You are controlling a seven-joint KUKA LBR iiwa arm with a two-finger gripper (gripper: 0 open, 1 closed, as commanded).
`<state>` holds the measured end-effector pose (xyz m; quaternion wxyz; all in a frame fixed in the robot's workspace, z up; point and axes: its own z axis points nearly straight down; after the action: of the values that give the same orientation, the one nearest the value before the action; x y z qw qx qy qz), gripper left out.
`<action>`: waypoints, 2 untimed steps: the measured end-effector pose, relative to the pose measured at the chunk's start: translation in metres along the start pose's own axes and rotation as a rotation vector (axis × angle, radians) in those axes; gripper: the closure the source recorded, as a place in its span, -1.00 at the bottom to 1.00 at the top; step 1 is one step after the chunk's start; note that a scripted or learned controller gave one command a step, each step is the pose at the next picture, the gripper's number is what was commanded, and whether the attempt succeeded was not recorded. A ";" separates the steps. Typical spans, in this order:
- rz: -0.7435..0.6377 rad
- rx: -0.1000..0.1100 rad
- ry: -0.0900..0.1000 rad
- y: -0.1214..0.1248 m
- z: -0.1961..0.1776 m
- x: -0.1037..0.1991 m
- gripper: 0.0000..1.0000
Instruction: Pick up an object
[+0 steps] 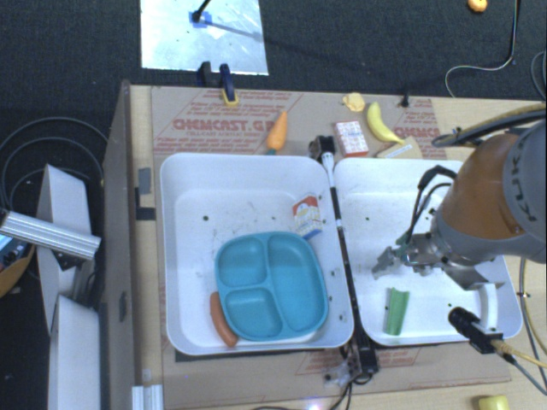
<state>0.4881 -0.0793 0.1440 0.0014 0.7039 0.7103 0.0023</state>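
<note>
Your gripper (pixel 385 263) hovered just above the green block (pixel 396 311) in the right bin (pixel 376 190); finger spread couldn't be told; centring over it before descending looked wise.

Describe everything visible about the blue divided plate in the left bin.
The blue divided plate looks like moulded plastic, rounded-rectangular, with three compartments: two side by side at the far end, one wide at the near end. It lies flat, slightly rotated, in the near half of the left bin. An orange sausage-like item lies along its near-left edge.
</note>
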 end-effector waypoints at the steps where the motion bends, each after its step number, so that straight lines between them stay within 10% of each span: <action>1: 0.007 0.007 -0.001 -0.002 0.032 -0.006 -1.00; 2: 0.008 0.006 -0.001 -0.002 0.048 -0.006 -1.00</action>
<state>0.4862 -0.0856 0.0960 -0.0006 0.7066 0.7076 -0.0002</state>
